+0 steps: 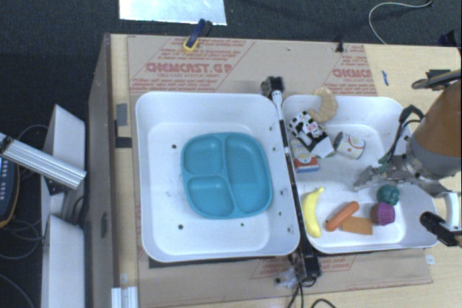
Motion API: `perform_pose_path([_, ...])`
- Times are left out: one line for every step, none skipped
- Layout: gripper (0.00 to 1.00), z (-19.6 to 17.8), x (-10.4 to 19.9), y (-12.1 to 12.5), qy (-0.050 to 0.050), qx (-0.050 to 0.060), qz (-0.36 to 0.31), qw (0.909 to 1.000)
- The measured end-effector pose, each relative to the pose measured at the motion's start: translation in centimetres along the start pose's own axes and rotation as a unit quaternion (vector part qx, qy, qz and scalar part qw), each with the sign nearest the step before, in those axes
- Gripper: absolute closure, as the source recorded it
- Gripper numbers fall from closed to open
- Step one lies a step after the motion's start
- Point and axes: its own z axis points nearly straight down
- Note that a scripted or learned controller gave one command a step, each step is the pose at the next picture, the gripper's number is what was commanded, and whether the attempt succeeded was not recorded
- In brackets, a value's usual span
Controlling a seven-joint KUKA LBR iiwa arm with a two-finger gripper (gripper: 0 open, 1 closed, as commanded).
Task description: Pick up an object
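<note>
- Gripper point(369, 177) low over the right bin point(393, 109), reaching in from the right edge on a grey arm point(442, 133) with an orange band.
- Fingers a thin metallic cluster pointing left; too small and blurred to tell how far apart, and nothing seen between them.
- Just right of the fingertips and slightly below: a small dark green round object point(388, 194), close to the tool, contact impossible to judge.
- Directly below that: a purple round object point(383, 213), touching or nearly touching the green one.
- Below and left of the fingertips: an orange carrot point(342, 215) lying slanted, with a flatter orange piece point(356, 226) beside it.
- Further left and below: a yellow banana point(311, 211) near the bin's left wall.
- Up and left of the gripper: a white cup point(351, 146) on its side, near but apart.
- Further left: a black-and-white cow toy point(306, 129), with a small red-and-white box point(306, 164) beneath it.
- Above the cow, well up from the tool: a tan, curved object point(326, 104) against the bin's far rim.
- Far left of the gripper, across the divider: the left bin point(162, 119) holding a blue compartment plate point(226, 174), lying flat.
</note>
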Motion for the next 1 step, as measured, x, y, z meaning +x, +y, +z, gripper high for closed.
perform_pose_path([0.0,-8.0,0.07,9.79,-0.001,-0.003,-0.002,1.0])
